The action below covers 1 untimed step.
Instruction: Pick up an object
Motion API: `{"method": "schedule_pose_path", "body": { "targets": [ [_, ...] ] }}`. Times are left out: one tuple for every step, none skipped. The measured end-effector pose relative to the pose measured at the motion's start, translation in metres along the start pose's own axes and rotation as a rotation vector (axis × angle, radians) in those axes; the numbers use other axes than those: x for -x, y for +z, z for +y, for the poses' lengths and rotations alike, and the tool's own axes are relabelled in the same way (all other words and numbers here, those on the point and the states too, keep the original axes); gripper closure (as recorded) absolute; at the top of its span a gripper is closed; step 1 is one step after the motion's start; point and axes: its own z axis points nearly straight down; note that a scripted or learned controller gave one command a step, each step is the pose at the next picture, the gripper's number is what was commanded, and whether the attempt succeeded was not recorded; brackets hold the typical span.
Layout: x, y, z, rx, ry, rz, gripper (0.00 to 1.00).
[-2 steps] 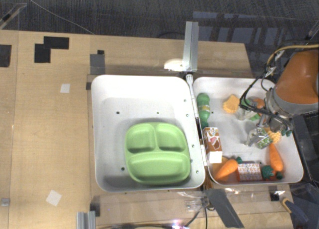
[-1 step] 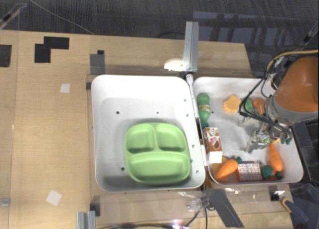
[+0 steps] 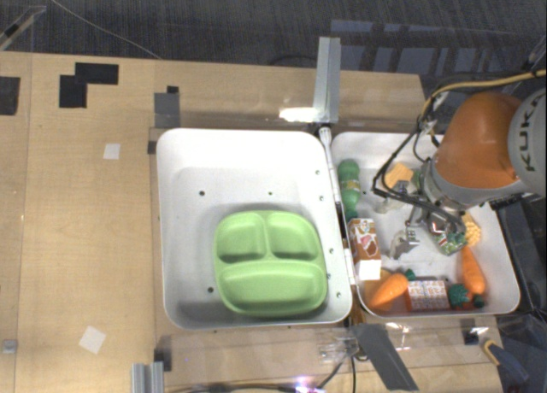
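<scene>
Wooden desk (image 3: 77, 237) under dark carpet, two white bins side by side. Left bin (image 3: 184, 178) holds a green divided tray (image 3: 269, 261), nothing else. Right bin (image 3: 504, 293) crowded: green bottle (image 3: 349, 182) along the left wall, small carton (image 3: 364, 240) below it, orange carrot (image 3: 390, 290) at the front, boxed item (image 3: 427, 293) beside it, second carrot (image 3: 473, 270) near the right wall, yellow corn piece (image 3: 471, 231) just above it, yellowish item (image 3: 397, 176) at the back. Arm with orange band (image 3: 479, 139) hangs over the bin's back right; tool (image 3: 410, 237) sits low mid-bin, among cables, between carton and corn. Cannot tell if the tool is open or closed, or touching anything.
</scene>
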Motion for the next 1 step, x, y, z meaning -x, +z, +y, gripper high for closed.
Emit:
{"method": "schedule_pose_path", "body": {
  "targets": [
    [-0.0200,-0.0011,0.0319,-0.004,-0.024,-0.004,0.00]
  ]
}}
